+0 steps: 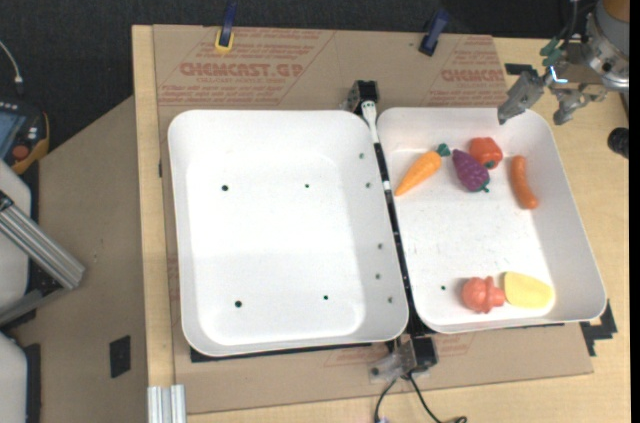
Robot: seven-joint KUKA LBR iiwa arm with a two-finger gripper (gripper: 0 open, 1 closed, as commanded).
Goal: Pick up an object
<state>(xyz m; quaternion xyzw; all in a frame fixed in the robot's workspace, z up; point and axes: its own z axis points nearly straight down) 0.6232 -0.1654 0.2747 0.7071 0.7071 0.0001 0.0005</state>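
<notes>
The grey two-finger gripper [543, 101] hangs spread and empty over the right white bin's [560, 241] far corner. The small red toy pepper [486, 151] lies nearest, just left of it.

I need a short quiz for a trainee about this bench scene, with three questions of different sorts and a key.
1. True or false: the carrot lies in the right bin.
2. Which item touches the yellow piece? A) sausage B) red-pink piece C) carrot
3. Fill in: the open hand hovers above the right bin's far ____ corner.

Key: 1 true; 2 B; 3 right.
</notes>
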